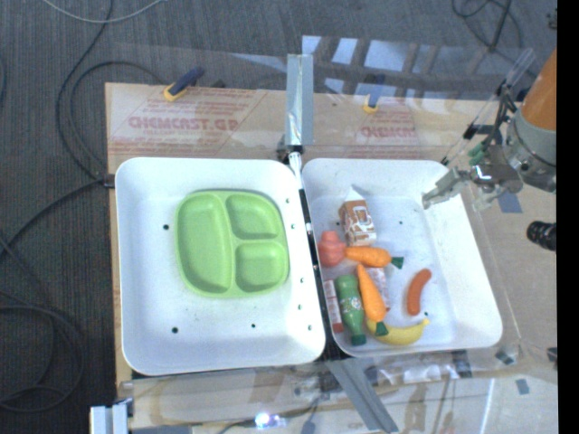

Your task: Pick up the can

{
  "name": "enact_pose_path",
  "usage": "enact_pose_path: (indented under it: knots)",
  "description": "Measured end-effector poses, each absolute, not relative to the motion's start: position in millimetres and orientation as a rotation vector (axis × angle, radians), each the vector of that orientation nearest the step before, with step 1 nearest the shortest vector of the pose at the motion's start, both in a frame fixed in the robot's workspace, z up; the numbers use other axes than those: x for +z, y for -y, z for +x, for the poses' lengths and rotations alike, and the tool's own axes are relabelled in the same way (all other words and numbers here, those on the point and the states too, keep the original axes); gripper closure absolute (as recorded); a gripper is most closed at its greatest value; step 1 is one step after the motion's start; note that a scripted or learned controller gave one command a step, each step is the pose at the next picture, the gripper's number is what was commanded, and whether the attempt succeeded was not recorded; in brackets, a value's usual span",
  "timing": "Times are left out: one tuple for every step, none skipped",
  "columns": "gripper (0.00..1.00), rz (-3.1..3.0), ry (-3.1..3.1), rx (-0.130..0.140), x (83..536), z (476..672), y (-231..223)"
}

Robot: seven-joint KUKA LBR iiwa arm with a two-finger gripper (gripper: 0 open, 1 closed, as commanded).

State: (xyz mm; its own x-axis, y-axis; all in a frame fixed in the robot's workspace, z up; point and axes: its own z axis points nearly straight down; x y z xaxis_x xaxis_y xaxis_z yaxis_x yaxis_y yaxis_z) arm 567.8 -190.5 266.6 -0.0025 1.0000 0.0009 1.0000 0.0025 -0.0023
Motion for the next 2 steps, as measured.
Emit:
enact_pose_path:
  knots:
    - [0.00, -2.346, 2.087, 0.009, 122, 626.5, 191]
    - [0.00, -2.299, 2.138, 0.001, 94, 631.6, 205]
